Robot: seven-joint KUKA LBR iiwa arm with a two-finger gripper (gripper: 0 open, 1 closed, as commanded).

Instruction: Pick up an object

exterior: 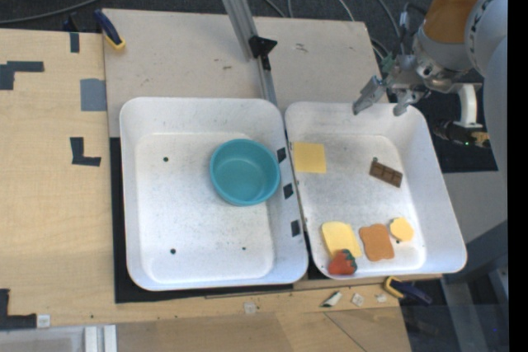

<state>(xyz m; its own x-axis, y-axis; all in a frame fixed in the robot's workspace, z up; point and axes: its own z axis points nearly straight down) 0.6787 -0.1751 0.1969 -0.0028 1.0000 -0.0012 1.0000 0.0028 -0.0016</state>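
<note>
My gripper [383,101] hangs over the far rim of the right bin [429,146], open, with nothing between its fingers. Inside that bin lie a yellow square slice [309,157] near the left wall, a brown chocolate piece [385,172] toward the right, and at the near end a yellow chunk [338,237], a red strawberry [342,263], an orange toast-like piece [377,242] and a small yellow round piece [401,229]. A blue bowl [243,171] sits in the left bin [144,202].
A slanted metal pole [239,4] rises behind the bins, with cables along the back. A yellow-and-blue clamp [109,30] sits at the board's far left corner and another [402,289] at the front right.
</note>
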